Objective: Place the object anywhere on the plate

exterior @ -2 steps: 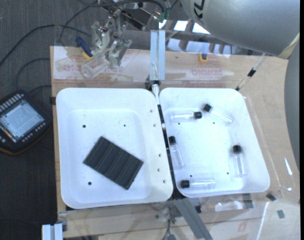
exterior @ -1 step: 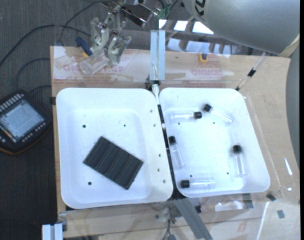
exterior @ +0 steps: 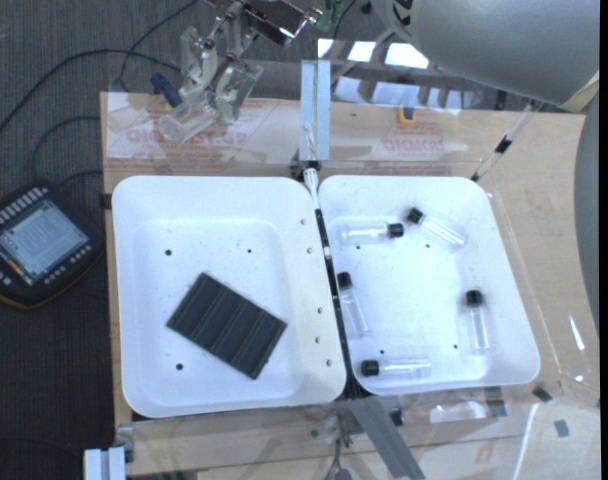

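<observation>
We see the gripper [exterior: 212,80] above the bench [exterior: 384,143], at 12 o'clock from the left bin [exterior: 134,218] and beyond its far rim. We cannot tell whether it is spread or closed, as glare and clear parts blur it. The dark ribbed plate [exterior: 226,325] lies tilted on the left bin's floor, toward 6 o'clock from its centre. Five clear vials with black caps lie in the right bin [exterior: 504,268] (all on their sides): at 11 o'clock [exterior: 374,231], 1 o'clock [exterior: 434,226], 9 o'clock [exterior: 349,303], 4 o'clock [exterior: 476,320] and 7 o'clock [exterior: 396,366]. All are well apart from the plate.
</observation>
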Tool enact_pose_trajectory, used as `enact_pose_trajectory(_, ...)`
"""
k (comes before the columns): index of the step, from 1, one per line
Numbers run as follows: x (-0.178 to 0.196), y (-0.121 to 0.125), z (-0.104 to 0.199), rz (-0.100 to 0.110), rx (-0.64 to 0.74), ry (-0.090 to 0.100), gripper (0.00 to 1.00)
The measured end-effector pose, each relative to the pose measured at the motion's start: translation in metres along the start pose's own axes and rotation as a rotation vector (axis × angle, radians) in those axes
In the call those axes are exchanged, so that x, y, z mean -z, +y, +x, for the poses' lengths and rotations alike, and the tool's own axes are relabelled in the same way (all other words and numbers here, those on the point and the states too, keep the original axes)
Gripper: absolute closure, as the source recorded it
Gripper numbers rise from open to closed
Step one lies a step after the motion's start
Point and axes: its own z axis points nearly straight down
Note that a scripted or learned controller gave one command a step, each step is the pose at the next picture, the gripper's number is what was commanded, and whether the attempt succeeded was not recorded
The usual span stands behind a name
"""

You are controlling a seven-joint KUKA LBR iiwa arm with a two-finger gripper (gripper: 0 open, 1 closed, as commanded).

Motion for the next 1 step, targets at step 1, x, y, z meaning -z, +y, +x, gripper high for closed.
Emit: enact_pose_trajectory(1,0.0104,0.0001,-0.0013,-0.001,-0.002,-0.008,1.00)
